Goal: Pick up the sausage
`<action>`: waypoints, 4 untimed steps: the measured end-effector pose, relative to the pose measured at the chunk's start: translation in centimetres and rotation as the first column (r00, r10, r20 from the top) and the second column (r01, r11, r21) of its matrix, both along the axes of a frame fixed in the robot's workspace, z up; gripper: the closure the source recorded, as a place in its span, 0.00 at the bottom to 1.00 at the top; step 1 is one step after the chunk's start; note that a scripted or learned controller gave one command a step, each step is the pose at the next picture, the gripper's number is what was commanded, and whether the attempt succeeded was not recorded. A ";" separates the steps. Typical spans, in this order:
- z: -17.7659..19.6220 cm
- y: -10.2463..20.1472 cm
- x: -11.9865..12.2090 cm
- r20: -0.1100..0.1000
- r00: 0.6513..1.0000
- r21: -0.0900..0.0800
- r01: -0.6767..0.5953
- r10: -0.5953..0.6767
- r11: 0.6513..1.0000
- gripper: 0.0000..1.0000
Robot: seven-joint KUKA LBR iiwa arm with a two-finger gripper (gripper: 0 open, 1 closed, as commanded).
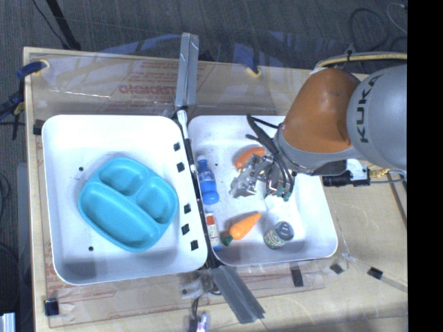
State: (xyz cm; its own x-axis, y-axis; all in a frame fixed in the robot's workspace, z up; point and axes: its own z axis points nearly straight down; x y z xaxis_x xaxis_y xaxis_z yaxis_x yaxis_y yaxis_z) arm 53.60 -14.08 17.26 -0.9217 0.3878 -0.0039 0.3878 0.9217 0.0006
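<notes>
I'm looking down on the bench and the arm point(346, 116) is reaching in from the right of the frame, its orange band big in the upper right. The gripper point(250, 178) hangs low over the right bin point(315, 220), roughly at its middle. I cannot tell whether the tool is clenched or released; the metal parts blur together from up here, and I see nothing clearly caught in it.

The sausage point(247, 157), as best I can read it, is the orange-brown piece peeking out just above the gripper, toward the upper middle of the right bin, partly covered by cables and the wrist.

Below the gripper a carrot point(242, 225) lies at a slant, green end toward the lower left. Just to its right sits a small can point(278, 234). Along the bin's left wall there's a blue bottle point(205, 182), and below that a slim white item point(211, 228) I can't identify.

Over in the left bin point(62, 158), a blue divided plate point(128, 202) rests near the centre.
</notes>
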 end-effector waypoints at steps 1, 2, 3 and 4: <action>-1.2 -5.8 -1.2 -0.002 0.967 0.000 -0.256 0.256 0.967 1.00; -5.6 -6.8 0.3 -0.004 0.822 0.002 -0.570 0.570 0.822 1.00; -7.8 -6.9 4.4 0.001 0.668 -0.007 -0.744 0.744 0.668 1.00; -2.4 -6.8 6.9 -0.001 0.343 -0.006 -0.939 0.939 0.343 1.00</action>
